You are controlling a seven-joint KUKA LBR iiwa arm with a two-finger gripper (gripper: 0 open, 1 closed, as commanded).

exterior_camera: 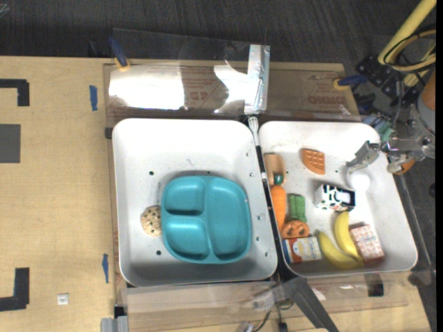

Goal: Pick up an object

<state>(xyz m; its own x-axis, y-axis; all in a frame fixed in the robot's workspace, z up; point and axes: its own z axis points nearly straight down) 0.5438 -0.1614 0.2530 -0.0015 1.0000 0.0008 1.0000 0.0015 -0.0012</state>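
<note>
My gripper (361, 158) hangs over the upper right part of the right bin (405, 216), reaching in from the right edge. Just below it lie a small white round piece (360, 181) and a black-and-white carton (336, 197). To its left sits an orange waffle (313, 160). A banana (339, 241) and a brown box (365, 243) lie near the bin's front. Along the bin's left wall are a carrot (278, 203), a green piece (296, 207) and a pretzel (294, 228). Nothing is seen in the gripper's hold.
The left bin (138, 144) holds a teal divided plate (205, 217) with a cookie (151, 220) at its left side. A clear plastic sheet (187, 81) lies behind the bins. Cables (398, 54) hang at the upper right.
</note>
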